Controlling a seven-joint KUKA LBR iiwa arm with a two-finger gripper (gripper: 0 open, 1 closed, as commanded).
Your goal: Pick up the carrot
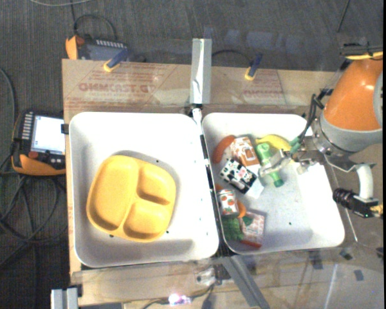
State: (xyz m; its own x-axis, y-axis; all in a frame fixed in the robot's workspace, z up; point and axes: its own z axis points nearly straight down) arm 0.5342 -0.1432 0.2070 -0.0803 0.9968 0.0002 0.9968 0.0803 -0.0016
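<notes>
cardboard (148, 85) behind the bins reads "chemcast", mirrored.

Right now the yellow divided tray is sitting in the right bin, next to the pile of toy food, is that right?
Not quite. The camera view shows the yellow divided tray in the left bin, alone there. The pile of toy food lies in the right bin, where the hand reaches in.
</notes>
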